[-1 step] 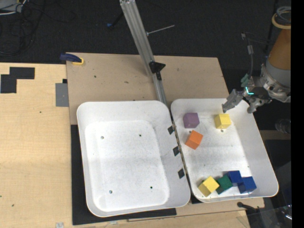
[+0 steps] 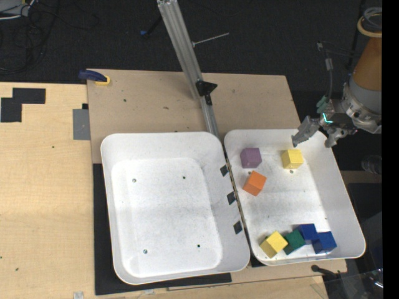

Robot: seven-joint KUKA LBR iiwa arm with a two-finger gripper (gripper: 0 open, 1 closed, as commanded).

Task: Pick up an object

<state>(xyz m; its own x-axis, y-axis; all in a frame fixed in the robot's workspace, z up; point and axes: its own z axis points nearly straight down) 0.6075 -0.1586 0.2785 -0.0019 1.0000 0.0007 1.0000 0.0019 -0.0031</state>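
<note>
While fingers (image 2: 318,134) hang spread, holding nothing, yellow cube (image 2: 292,159) sits just below.

You are looking at a bench lit from overhead, its two shallow white plastic bins (image 2: 168,210) bright, nearly washed out at the rims. The dark floor behind the pale wooden benchtop (image 2: 43,185) falls to near black. Small coloured blocks (image 2: 293,159) cast short soft shadows. Detail is grainy and slightly soft throughout.
</note>
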